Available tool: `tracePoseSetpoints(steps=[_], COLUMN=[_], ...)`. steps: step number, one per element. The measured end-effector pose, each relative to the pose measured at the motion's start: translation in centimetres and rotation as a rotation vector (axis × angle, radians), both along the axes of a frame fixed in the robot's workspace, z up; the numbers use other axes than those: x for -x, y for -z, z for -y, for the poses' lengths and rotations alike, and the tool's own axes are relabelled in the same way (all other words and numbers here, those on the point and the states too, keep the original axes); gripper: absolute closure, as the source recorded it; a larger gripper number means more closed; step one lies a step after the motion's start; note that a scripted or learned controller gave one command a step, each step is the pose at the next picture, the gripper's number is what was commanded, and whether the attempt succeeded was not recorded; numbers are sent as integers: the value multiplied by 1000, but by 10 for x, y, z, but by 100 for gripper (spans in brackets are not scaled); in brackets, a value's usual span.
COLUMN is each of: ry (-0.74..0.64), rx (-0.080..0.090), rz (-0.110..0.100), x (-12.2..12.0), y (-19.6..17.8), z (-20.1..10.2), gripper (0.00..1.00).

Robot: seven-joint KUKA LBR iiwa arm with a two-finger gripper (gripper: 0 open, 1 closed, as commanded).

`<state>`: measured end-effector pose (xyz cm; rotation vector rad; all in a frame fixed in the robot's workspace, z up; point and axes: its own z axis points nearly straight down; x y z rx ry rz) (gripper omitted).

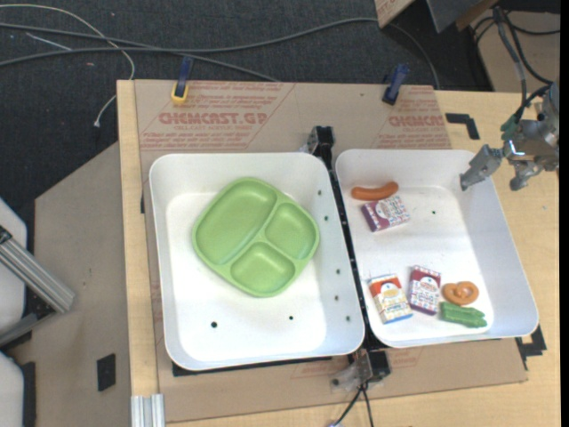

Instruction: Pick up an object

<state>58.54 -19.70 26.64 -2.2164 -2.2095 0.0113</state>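
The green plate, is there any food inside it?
No. The green plate has three bare sections and lies in the left bin. Whatever is under the plate is hidden.

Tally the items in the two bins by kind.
Divided green plate: 1 (left bin)
Small boxes: 3 (right bin)
Hot dog: 1
Orange ring: 1
Green pickle-like piece: 1
Total: 7

The counter [293,105], covered in printed cardboard, carries two white bins: the left bin [169,238] and, touching it on its right, the right bin [507,256].
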Motion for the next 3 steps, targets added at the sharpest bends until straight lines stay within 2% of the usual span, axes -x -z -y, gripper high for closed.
tracePoseSetpoints(steps=[1, 3], ry=[-4, -3], rx=[3, 2], rz=[13, 11], x=[-2, -3], y=[-8, 77], z=[-1, -4], gripper=[0, 0])
